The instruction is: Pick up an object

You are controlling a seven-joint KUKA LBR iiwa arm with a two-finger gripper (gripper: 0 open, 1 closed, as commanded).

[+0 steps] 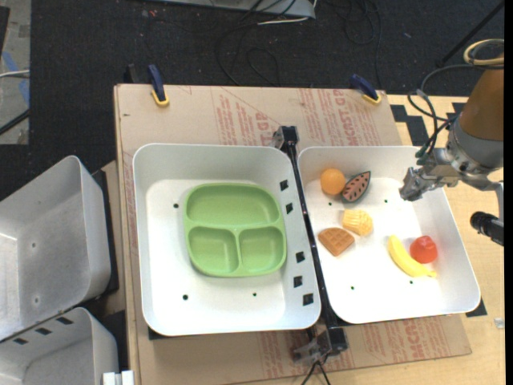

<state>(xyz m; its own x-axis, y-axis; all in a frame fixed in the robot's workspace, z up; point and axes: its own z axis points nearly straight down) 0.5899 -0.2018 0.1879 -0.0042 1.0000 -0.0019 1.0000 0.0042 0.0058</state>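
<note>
Since all the toy food sits in the right bin (457, 291), that's where my claw (414, 184) is parked, hanging over the bin's upper right part, close to the far wall. Can't tell from up here if it's apart or together, honestly, and nothing shows between the tips.

Everything's spread loose on the bin floor, which I'd guess is so each piece has room around it for a grab. The left bin (152, 215) just carries a green divided tray (236, 229), so nothing to pick there.

Candidates: an orange ball (333, 181) touching a dark pinkish slice (356, 186) at the top, a yellow corn piece (357, 221) and a brown waffle (336, 241) just beside each other in the middle, and a banana (407, 259) with a red tomato (424, 249) resting against it lower right.

The tomato-banana pair looks nearest to me, but they're touching, so could be fiddly. Small, smooth, plasticky stuff, likely slippery.
</note>
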